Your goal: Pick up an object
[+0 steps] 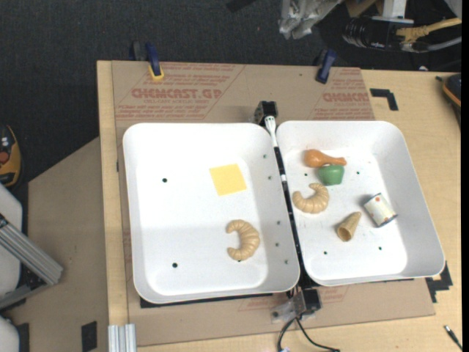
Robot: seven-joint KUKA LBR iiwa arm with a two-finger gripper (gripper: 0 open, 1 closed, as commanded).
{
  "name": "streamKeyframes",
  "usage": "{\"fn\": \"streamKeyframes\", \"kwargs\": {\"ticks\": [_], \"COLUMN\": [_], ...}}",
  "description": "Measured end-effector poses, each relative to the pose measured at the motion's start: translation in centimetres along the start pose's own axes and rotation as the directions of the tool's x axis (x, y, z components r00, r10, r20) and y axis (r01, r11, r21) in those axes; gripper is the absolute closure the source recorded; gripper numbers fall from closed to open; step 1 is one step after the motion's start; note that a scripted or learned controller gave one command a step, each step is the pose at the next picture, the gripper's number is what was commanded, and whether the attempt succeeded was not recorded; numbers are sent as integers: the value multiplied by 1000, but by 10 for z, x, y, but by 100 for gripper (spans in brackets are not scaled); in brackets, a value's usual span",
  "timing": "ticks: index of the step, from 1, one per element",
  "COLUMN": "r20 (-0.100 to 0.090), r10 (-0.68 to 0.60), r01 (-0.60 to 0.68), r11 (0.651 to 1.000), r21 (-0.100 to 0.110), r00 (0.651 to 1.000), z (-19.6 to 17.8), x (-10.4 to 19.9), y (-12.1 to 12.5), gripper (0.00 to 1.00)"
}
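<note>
Gripper hangs blurred above the bench's far edge; I cannot tell its state. Left bin: flat yellow square, ridged croissant. Right bin: cone, white cylinder.

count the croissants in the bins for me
2: one croissant lies in the left bin near its front right, and the other croissant lies in the right bin near the divider.

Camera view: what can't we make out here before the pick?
- Gripper: at the top edge, blurred and partly cut off; finger state unreadable.
- Green piece: the orange drumstick-shaped toy touches or overlaps it; its full shape is unclear.
- White cylinder: too small to read its markings.
- Clamps at the board's far edge: too small for detail.
</note>
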State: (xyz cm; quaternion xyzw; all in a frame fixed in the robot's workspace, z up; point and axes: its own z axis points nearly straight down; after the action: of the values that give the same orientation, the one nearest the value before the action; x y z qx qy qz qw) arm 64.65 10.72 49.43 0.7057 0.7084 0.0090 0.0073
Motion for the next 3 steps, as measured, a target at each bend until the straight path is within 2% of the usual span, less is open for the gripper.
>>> {"fn": "streamKeyframes", "kwargs": {"ticks": [1, 2, 3], "r20": [3, 5, 2], "r10": [-5, -2, 4], "r01": [4, 2, -4], "r11": [999, 999, 1000], "r21": [38, 39, 23], "r00": [1000, 1000, 1000], "z": [121, 228, 210], "x": [74, 121, 118], "y": [-35, -84, -79], "gripper": [100, 100, 100]}}
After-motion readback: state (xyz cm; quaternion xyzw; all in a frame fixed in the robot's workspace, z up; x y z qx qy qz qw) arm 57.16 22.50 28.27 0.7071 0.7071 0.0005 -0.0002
